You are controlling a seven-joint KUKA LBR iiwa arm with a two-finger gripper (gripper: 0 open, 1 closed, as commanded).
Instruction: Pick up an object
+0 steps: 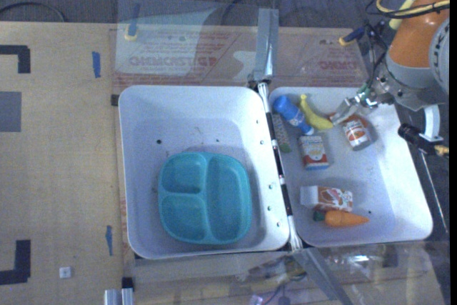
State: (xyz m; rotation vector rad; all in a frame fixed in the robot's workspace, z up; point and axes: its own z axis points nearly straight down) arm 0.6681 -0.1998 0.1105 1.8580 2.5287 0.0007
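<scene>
Objects for picking are all gathered in the right bin point(410, 182), and the gripper point(350, 109) is seen at that bin's far edge, low over its upper part, with the arm point(418, 46) reaching in from the right. Whether anything is gripped cannot be told, and nothing is seen held.

Nearest to the gripper are two things. A banana point(314, 113) lies just to its left, its long axis running from upper left to lower right, so that its lower end points toward the gripper. A small can point(356, 133) lies just below the gripper, tipped on its side. Of the two, neither is clearly favoured; the can is judged the more directly underneath.

Crowding is to be reckoned with on the banana's side: a blue bottle point(291, 113) lies against it on the left, near the wall between the bins. A small box point(314, 151) stands a little below the banana, apart from the can.

Farther toward the near edge, well apart from the gripper, a flat packet point(327, 196) and a carrot point(344, 218) lie close together, both with long axes running left to right.

A blue tray point(206, 197) with compartments rests in the left bin point(143, 118), well out of the way.
</scene>
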